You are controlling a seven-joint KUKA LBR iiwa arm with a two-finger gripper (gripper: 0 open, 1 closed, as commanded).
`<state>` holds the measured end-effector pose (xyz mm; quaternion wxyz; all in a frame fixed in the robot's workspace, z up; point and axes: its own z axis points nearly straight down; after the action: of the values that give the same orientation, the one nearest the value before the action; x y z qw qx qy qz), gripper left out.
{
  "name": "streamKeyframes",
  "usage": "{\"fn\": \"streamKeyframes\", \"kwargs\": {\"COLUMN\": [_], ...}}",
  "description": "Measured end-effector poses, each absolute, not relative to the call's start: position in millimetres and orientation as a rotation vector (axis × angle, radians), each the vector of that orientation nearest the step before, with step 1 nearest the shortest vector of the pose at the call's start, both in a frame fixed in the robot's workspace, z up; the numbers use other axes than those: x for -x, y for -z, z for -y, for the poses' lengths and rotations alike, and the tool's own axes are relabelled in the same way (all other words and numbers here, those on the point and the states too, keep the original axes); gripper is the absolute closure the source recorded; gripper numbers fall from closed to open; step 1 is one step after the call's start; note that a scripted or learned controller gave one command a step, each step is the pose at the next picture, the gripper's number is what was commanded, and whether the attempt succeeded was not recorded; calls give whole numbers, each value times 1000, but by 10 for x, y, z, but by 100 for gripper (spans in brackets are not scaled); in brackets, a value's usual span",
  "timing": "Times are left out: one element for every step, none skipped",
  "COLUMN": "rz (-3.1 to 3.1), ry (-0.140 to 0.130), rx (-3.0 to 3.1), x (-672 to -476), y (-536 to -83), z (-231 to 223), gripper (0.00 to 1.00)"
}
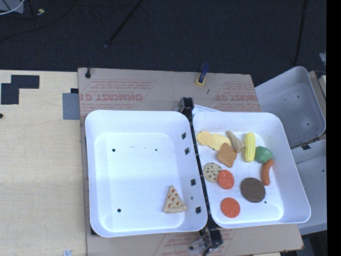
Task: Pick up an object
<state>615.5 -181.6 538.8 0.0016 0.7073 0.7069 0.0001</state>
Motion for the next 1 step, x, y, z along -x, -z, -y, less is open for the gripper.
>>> {"fn": "streamKeyframes", "kwargs": {"rz": [-2222], "ry": [2], "rx": [-2222], "x": [-6270], "y": [-5375], "z": [2126], "gripper": [100]}}
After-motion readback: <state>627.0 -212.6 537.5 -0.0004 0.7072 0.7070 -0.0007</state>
